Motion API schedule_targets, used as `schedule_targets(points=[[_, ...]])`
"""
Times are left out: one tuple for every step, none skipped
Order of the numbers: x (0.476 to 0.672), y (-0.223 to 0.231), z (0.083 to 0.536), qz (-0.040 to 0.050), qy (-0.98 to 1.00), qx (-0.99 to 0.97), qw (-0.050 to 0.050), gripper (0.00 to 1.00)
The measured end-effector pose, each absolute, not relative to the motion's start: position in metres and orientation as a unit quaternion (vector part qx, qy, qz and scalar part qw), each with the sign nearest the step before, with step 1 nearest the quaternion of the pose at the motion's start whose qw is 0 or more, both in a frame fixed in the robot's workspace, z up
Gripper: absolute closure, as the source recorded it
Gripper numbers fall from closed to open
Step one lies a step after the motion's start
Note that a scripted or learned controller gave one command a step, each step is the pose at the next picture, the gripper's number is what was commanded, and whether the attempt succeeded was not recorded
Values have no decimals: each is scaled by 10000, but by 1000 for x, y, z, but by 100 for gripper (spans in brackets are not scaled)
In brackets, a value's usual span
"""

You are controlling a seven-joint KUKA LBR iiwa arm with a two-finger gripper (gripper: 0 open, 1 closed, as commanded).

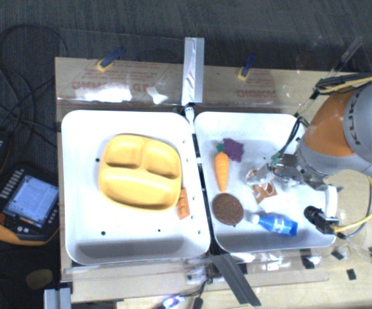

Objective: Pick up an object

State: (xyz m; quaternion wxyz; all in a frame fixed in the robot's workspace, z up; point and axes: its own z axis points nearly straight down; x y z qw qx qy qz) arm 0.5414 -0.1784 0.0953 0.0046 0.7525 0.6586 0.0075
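Note:
In the right bin (263, 122) lie an orange carrot (221, 170), a purple bunch of grapes (233, 149), a brown round disc (227, 208), a blue bottle (276, 223) on its side and a crumpled silver and brown wrapper (261, 183). My gripper (280, 171) reaches in from the right and hangs low at the wrapper's right edge, very close to it or touching it. The arm's grey body and orange band (331, 131) cover the bin's right side.
The left bin (76, 172) holds a large yellow divided plate (141, 171) with a small orange piece (183, 205) at its right rim. A ridge (201, 192) separates the two bins. Cables and handheld screens (25, 201) lie left of the bench.

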Motion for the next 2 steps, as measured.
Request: schedule_targets(points=[[544, -175, 106, 107, 6596, 7515, 45, 100], [572, -94, 203, -8, 7112, 7030, -8, 100]])
